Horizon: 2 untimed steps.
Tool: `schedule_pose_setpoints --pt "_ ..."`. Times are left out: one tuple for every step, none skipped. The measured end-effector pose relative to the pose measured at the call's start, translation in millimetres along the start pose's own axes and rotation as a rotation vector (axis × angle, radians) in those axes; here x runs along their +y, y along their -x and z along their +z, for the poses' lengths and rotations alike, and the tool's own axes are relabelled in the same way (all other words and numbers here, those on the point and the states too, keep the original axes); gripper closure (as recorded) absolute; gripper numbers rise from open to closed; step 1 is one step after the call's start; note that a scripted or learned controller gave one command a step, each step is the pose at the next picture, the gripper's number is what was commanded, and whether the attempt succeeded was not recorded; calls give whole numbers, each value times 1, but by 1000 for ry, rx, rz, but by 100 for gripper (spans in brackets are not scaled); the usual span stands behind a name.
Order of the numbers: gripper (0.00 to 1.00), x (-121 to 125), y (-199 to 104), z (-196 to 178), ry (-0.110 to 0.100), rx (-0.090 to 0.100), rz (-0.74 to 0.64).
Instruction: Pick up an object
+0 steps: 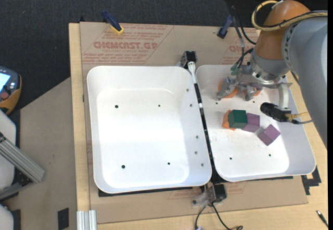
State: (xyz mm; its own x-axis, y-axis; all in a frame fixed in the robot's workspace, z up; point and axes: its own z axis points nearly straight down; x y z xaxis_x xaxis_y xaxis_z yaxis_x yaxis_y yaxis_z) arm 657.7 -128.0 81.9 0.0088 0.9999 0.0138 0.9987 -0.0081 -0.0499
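Can't really tell if the gripper (240, 90) is open or closed, it's down low in the right bin (296, 164), far end. An orange piece (226, 88) sits right by it. Nearer the bin's middle: a green block (239, 117) on an orange block (228, 120), plus two purple blocks (269, 134).

Blue clamps (112, 21); cardboard sheet (130, 41)
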Motion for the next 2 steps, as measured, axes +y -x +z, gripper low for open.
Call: schedule_pose_setpoints --pt "0 4 -20 0 32 -12 -4" --pt "100 8 -21 -14 51 -15 -9"
